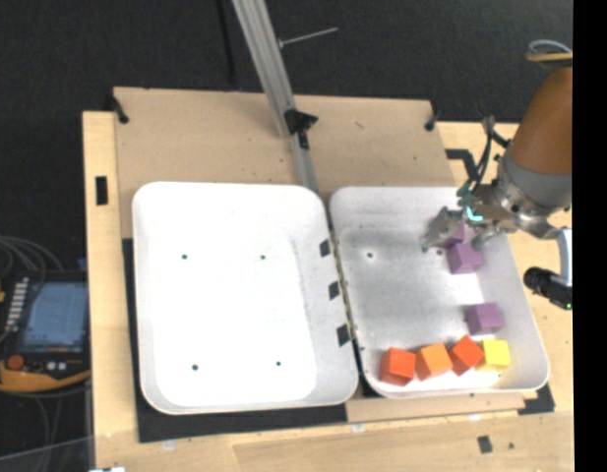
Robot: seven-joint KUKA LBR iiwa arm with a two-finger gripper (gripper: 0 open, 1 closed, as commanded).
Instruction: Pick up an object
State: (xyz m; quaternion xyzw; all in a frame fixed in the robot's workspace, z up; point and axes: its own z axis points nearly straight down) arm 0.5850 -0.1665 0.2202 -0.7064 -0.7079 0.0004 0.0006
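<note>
Purple cube [466, 257] sits in the right bin [392, 283], near its far right corner, directly under the gripper [460, 232]. Whether the fingers are apart or clamped on it cannot be told; the cube's top is partly covered by the gripper. A second purple cube [484, 317] lies nearer the front. Along the front wall runs a row: red block [397, 365], orange block [434, 360], another red one [467, 353], yellow block [496, 352]. Left bin [234, 293] lies alongside.

No legible text or labels
</note>
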